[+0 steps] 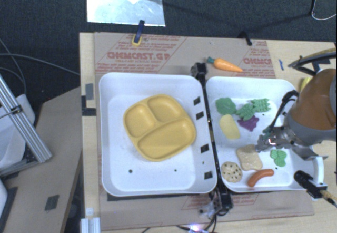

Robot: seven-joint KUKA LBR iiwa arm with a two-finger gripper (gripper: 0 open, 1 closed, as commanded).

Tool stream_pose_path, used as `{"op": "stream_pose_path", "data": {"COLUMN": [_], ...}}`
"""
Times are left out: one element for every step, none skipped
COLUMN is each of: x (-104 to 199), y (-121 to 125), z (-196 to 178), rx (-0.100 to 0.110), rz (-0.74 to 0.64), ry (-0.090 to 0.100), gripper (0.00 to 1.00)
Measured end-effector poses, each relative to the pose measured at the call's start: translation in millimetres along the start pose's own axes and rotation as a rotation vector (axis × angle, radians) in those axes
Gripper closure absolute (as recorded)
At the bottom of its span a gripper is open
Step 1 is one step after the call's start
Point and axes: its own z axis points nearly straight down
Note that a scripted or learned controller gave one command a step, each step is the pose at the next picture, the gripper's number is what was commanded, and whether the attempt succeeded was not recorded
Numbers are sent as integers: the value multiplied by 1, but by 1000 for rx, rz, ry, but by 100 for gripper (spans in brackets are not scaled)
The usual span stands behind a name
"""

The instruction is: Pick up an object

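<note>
The right bin (pixel 239 85) holds toy food: green lettuce (pixel 225 105), a second green leafy piece (pixel 256 106), purple grapes (pixel 248 122), a yellow piece (pixel 229 126), a slice of toast (pixel 248 158), a cookie (pixel 231 172), a sausage (pixel 260 176) and a small green broccoli (pixel 278 157). My gripper (pixel 269 141) hangs low over the right side of this bin, between the grapes and the broccoli, just above the toast's right edge. Nothing shows between its fingers.
The left bin (pixel 113 121) holds a yellow divided plate (pixel 159 126). A toy carrot (pixel 225 65) lies on the cardboard behind the bins. The arm's orange band (pixel 317 103) fills the right edge. A black divider (pixel 208 121) runs between the bins.
</note>
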Motion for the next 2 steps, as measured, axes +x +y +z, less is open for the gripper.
{"op": "stream_pose_path", "data": {"x": [45,117], "y": [-2,-3], "z": [-86,-83], "rx": [4,11], "rz": [-6,-9], "ry": [1,3], "gripper": [100,100]}}
